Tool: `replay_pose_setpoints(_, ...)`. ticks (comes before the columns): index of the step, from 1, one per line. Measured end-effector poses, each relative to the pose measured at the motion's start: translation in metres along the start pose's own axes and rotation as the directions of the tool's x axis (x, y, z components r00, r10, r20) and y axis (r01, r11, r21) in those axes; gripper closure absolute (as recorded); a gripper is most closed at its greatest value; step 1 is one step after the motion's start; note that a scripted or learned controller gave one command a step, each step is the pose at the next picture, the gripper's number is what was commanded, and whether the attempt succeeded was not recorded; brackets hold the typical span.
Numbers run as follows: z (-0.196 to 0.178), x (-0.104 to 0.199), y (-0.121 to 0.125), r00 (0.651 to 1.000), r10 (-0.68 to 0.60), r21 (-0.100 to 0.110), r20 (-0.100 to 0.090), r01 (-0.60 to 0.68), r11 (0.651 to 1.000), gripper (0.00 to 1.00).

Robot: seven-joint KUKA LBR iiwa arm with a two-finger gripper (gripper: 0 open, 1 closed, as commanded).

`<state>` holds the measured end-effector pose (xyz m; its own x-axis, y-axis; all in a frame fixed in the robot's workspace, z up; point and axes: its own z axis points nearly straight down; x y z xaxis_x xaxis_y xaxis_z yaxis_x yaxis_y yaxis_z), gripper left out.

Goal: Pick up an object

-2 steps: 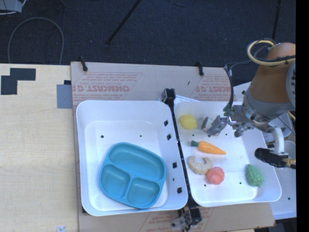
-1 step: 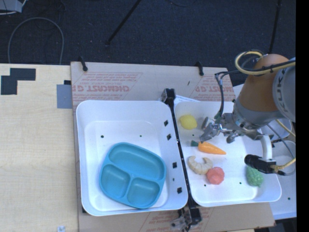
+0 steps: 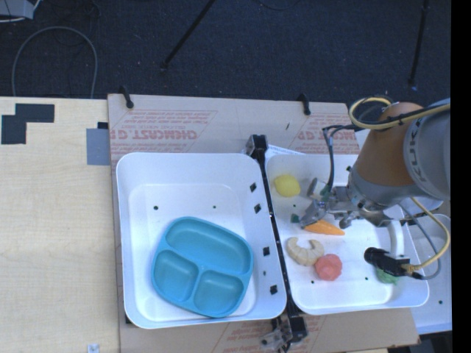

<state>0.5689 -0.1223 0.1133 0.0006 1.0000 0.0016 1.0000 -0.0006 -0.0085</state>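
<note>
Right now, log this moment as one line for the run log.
arm: low in right bin | gripper: above carrot | nearby: lemon, red ball | left bin: blue tray | grasp: unconfirmed

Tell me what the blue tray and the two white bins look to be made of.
Blue tray: likely moulded plastic, smooth with a soft sheen, rounded compartment walls. White bins: probably thin formed plastic, glossy, with rounded corners and shallow curved rims.

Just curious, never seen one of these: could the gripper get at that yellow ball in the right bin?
Probably yes. The yellow ball lies alone near the bin's back wall, uncovered, and the gripper hangs close beside it.
</note>
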Motion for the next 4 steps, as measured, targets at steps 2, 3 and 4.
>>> replay_pose_setpoints(2, 0.016, 0.000, 0.000, 1.000, 0.004, -0.004, 0.000, -0.004, 1.000, 1.00)
replay_pose_setpoints(3, -0.026, 0.001, 0.000, 1.000, 0.000, -0.009, 0.001, 0.000, 1.000, 1.00)
replay_pose_setpoints(4, -0.077, 0.009, 0.004, 1.000, -0.002, -0.011, 0.001, 0.002, 1.000, 1.00)
